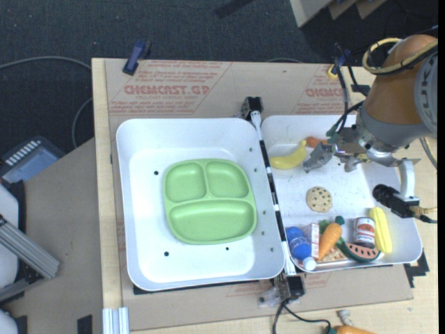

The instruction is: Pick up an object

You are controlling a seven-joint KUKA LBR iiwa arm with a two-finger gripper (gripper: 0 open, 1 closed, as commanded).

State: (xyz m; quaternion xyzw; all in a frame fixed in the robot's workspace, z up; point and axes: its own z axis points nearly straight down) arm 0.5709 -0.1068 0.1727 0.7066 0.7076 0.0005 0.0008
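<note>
Hiding behind gripper (321,153), orange object's far end; fingers indistinct.

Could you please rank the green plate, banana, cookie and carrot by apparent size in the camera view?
1. green plate
2. banana and carrot, too alike to separate
3. cookie

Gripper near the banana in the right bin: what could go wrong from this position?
1. The gripper sits beside the banana, close to the bin's far wall; a descent here might clip the wall or nudge the banana away.
2. A small orange item lies right by the banana, so a grasp could catch both, or neither.
</note>
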